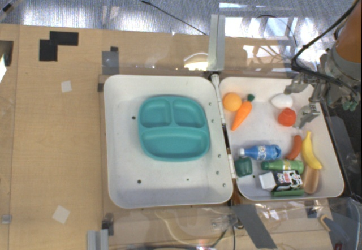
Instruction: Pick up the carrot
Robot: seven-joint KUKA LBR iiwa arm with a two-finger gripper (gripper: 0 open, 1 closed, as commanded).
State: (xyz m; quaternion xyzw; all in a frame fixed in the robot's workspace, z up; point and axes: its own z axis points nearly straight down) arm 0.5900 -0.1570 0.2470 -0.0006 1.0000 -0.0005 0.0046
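1. Hovering at the right bin's (334, 186) upper right rim, my gripper (308, 108) points into the bin from the right side; the grey wrist and orange band sit above it at the frame edge.
2. My fingers (310, 113) appear slightly spread, with nothing between them.
3. Carrot (241, 114): lies on the white floor of the right bin, in its upper left part, tilted with the green top up and to the right and the tip down and to the left. It is well apart from my gripper.
4. Orange (231, 101): touching or just beside the carrot on its upper left.
5. Red tomato (287, 117): just left of my fingers, below a white egg-like item (281, 100).
6. Lower half of the right bin: a blue-labelled bottle (261, 151), a green bottle (282, 165), a dark green cup (244, 167), a small printed carton (285, 180), a banana (310, 151), a red-orange sausage-like piece (296, 146) and a brown bread-like piece (311, 180), all packed close together.
7. Left bin (121, 186): holds 1 teal plate (173, 128) with 3 compartments, lying flat near its centre.
8. Both bins rest side by side on the wooden bench (51, 147).
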